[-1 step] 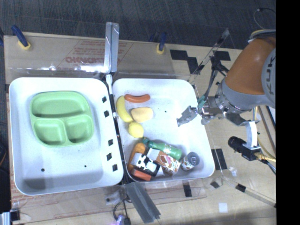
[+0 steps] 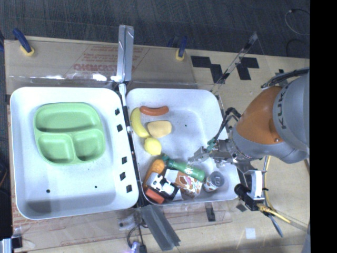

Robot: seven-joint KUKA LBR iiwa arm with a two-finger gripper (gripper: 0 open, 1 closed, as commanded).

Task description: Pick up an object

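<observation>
Your gripper hangs over the right bin, grip state unreadable, with the green bottle just below-left, its long axis running left to right.

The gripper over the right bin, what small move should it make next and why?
Probably a short descent toward the green bottle. The gripper sits in the right bin just up and right of that bottle, with nothing visibly between its fingers. The bottle lies on its side at the top of the pile, the closest item to it.
</observation>
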